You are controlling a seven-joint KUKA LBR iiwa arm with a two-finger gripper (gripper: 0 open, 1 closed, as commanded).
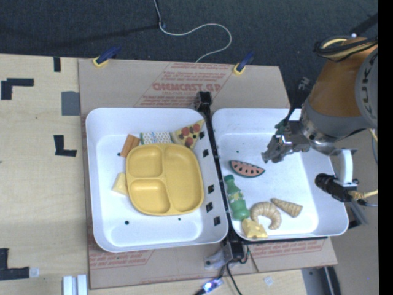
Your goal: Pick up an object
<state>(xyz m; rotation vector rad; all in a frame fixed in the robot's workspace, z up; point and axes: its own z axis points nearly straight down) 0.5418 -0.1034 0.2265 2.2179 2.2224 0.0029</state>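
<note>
This is a robotics lab set up for grasping trials, not a home or kitchen. A grey industrial arm (344,97) with an orange band reaches over two shallow white bins (98,183) set side by side on printed cardboard (184,88), clipped down at its far edge by clamps (107,55). The bins hold plastic toy food (247,168) and a yellow divided plate (164,178). Black tape marks (15,88) dot the counter (37,183), and a loose cable (196,32) trails across dark carpet (73,11).
</note>
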